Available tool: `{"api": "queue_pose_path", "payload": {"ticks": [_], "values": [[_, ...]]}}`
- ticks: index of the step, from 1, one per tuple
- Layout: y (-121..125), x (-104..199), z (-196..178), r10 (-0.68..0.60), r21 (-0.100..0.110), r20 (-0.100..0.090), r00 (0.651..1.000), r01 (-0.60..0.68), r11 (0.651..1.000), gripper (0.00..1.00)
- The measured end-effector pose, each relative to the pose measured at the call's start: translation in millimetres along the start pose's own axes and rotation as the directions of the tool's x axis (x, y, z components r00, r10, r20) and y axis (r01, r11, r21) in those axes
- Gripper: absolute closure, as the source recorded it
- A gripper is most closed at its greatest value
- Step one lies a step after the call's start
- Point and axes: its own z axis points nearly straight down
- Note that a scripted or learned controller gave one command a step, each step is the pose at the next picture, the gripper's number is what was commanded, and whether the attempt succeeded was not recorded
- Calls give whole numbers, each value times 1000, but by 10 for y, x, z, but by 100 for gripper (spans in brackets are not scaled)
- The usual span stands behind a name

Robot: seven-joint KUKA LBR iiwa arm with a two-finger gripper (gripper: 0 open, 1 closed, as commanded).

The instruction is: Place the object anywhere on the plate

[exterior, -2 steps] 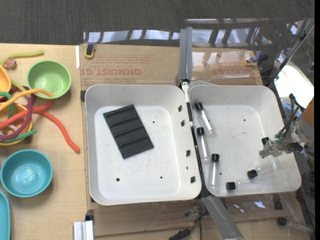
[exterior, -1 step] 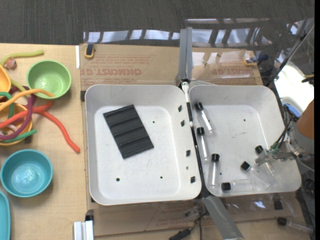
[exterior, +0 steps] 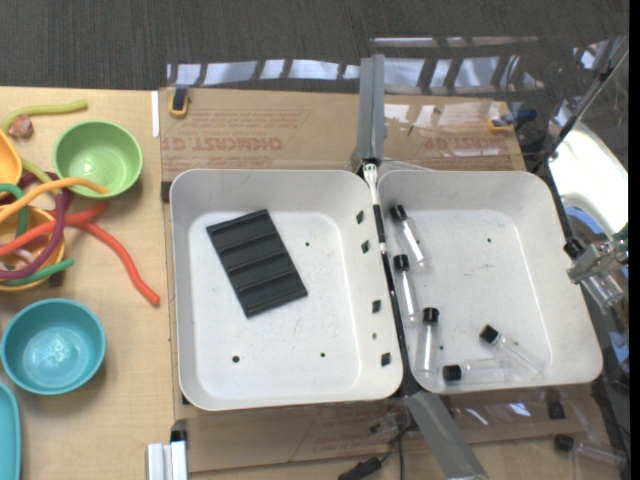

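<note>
A black ribbed rectangular plate [exterior: 256, 262] lies flat and slightly turned in the upper left part of the left bin [exterior: 190, 298]. Several clear tubes with black caps lie in the right bin [exterior: 540, 218]. Two of them, tube [exterior: 410, 238] and tube [exterior: 404, 280], are along its left wall. Another tube [exterior: 428, 340] lies lower down, and two more, tube [exterior: 508, 348] and tube [exterior: 485, 372], are near the front wall. My gripper [exterior: 598, 266] hangs at the right bin's right rim, partly cut off by the frame edge, well away from the tubes and the plate.
Left of the bins, a green bowl [exterior: 97, 158], a teal bowl [exterior: 52, 346] and a tangle of coloured cords [exterior: 70, 223] rest on the wooden bench. Cardboard [exterior: 270, 133] lies under both bins. A metal rail [exterior: 371, 108] runs behind the seam between them.
</note>
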Motion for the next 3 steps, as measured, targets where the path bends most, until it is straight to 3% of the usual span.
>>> {"api": "queue_pose_path", "payload": {"ticks": [1,2,3], "values": [[137,838,761,-161,2,-3,987,161,987,100],[-18,10,1623,-186,2,-3,982,186,982,100],[-2,4,369,-105,1,0,994,105,994,100]]}}
